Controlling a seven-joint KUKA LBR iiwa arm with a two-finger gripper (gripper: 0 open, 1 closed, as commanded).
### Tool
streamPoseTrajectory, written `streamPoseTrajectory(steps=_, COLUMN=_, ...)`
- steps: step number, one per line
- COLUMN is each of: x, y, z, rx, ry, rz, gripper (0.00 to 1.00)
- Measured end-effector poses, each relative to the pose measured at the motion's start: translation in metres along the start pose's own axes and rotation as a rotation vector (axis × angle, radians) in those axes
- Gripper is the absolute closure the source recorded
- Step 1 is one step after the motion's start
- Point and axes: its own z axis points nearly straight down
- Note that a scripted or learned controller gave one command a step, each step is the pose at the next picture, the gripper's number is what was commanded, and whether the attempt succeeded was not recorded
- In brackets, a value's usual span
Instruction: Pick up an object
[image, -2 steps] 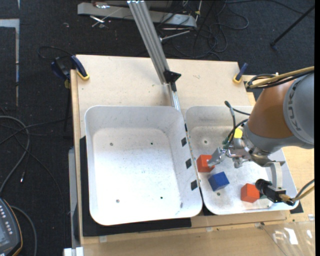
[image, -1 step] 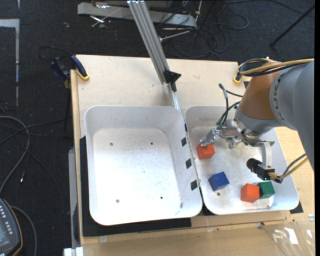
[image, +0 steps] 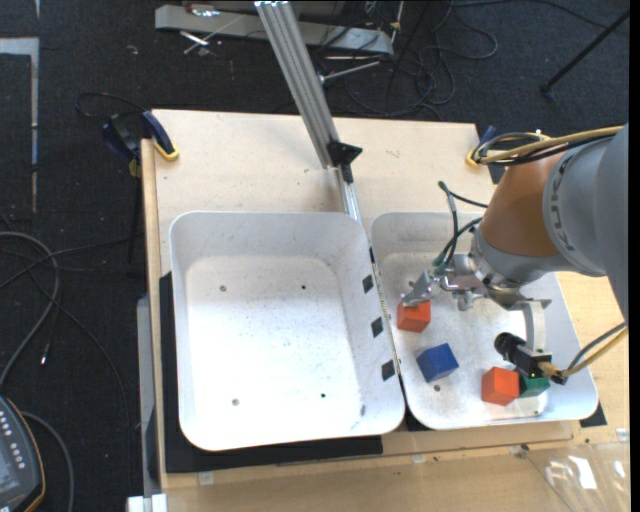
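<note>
Orange block (image: 414, 316) under gripper (image: 424, 291), seemingly tilted, without clear long axis

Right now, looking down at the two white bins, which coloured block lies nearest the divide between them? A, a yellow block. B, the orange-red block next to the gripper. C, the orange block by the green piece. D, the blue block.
B: the orange-red block lies in the right bin closest to the shared edge, left of the blue block and far left of the orange block by the green piece.
</note>
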Motion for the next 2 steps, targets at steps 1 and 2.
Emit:
streamPoseTrajectory(steps=1, x=-0.020, y=0.032, z=0.017, rx=0.034, ry=0.006, rz=0.002, gripper=0.00)
streamPoseTrajectory(steps=2, x=-0.069, y=0.083, z=0.025, rx=0.077, ry=0.020, rz=0.008, gripper=0.00)
